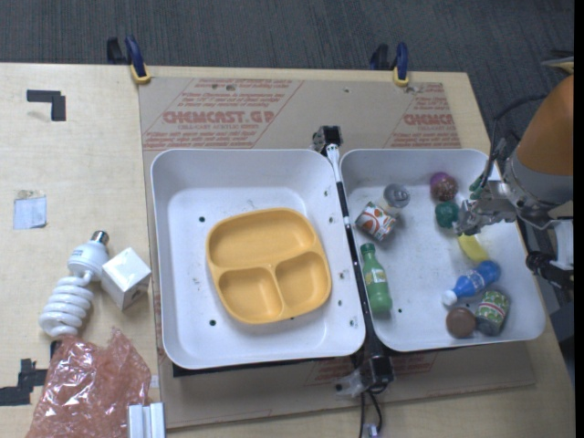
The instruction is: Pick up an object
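While the gripper point(472, 215) hangs over the right bin point(415, 331) at its 3 o'clock side, I cannot tell if it is open or closed

The right bin has eight things: one green bottle point(375, 281) at 8 o'clock, one small can point(376, 222) and one grey cap point(396, 194) at 11 o'clock, one dark red ball point(443, 186) and one green ball point(446, 214) at 1 o'clock, one yellow piece point(472, 246) just under the gripper, one blue bottle point(473, 282) and one patterned can point(489, 310) with a brown ball point(461, 322) at 5 o'clock. The left bin point(182, 245) holds one yellow tray point(269, 265) with three compartments. On the bench at 9 o'clock lie one bulb point(73, 290), one white cube point(126, 276) and one pink bag point(87, 391)
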Controlling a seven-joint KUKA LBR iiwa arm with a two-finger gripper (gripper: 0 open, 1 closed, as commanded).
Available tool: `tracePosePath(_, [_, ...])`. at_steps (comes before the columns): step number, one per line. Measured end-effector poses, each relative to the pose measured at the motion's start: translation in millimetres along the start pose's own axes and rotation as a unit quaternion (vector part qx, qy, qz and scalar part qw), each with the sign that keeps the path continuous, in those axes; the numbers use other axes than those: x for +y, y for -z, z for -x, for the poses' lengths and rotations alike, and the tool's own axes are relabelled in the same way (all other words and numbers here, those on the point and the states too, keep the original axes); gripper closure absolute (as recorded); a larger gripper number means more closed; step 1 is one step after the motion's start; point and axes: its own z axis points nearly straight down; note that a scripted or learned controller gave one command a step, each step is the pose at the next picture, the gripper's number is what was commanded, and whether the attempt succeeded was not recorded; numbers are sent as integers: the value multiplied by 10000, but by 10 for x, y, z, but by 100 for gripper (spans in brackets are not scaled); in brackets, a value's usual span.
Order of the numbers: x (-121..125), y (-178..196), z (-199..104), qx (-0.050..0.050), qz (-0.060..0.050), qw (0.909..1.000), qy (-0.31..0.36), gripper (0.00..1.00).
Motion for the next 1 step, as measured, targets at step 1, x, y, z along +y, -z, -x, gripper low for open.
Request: tracePosePath(1, [0, 0, 0, 1, -1, 10000, 0, 0])
